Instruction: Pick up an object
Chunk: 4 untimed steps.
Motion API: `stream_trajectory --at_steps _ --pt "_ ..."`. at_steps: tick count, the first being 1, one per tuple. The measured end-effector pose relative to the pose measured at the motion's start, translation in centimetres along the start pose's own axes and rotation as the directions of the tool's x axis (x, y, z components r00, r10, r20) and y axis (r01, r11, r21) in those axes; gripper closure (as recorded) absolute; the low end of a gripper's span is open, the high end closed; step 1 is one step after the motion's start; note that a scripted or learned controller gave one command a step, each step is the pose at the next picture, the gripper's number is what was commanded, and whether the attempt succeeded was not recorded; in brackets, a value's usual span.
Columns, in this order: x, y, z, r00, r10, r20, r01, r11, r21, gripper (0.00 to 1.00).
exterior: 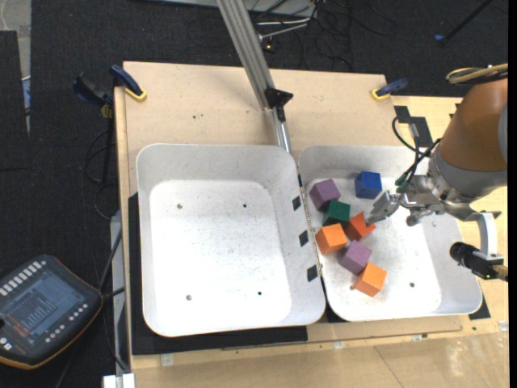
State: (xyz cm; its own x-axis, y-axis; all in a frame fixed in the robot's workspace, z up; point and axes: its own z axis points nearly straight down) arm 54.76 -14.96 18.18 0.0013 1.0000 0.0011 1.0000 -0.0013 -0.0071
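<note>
Readable text: I find none anywhere on my bench right now.
Pendant (42, 309) at eight o'clock: its screen glows with rows, far too small for me to read.
Blocks in right bin (452, 297): plain coloured faces, no print.
Left bin (161, 168): only dark specks, no label.

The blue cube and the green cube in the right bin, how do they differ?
The blue cube sits apart near the bin's far side; the green cube is packed in among the purple and orange blocks. Blue's faces show whole; green is partly hidden by its neighbours. Both look like similar small cubes in the right bin.
</note>
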Motion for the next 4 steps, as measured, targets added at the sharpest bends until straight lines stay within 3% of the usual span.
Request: stream_trajectory --at_steps 1,2,3,4 --pt "0.1 0.7 4.6 1.000 -0.001 0.000 0.001 1.000 -0.003 0.00" --pt "0.1 0.8 3.3 1.000 -0.001 0.002 0.001 1.000 -0.008 1.00" --pt "-0.1 1.6 -2.7 1.000 -0.004 0.004 0.004 1.000 -0.014 1.00" --pt "-0.1 1.7 -4.9 1.000 -0.004 0.003 0.004 1.000 -0.012 1.00"
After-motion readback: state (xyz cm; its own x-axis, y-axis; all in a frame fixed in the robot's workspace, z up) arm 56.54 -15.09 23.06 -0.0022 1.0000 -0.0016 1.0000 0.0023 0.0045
